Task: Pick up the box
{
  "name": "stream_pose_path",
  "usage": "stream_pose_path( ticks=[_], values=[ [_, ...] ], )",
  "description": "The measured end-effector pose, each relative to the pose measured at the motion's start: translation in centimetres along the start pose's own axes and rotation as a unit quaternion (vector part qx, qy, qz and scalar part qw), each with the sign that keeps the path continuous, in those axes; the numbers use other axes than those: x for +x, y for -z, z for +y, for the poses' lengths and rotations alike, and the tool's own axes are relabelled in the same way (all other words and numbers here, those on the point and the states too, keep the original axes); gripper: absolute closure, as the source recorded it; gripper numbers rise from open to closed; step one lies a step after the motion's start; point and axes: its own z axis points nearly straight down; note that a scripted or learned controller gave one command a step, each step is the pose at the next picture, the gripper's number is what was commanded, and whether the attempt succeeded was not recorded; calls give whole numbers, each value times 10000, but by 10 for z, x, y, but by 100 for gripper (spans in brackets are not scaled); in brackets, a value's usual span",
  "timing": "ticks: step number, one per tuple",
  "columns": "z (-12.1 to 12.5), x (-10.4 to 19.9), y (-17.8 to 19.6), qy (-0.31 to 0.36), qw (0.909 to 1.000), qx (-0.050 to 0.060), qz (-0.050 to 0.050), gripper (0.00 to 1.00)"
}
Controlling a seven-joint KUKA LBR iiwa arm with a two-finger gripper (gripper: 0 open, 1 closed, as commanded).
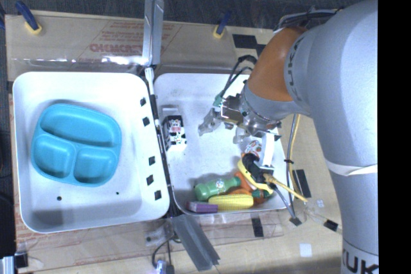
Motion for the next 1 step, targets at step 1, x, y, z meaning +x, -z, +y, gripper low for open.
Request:
stream_pose_path(
  ticks=[1],
  values=[
    [-13,-54,-61,36,10000,19,12,0]
  ],
)
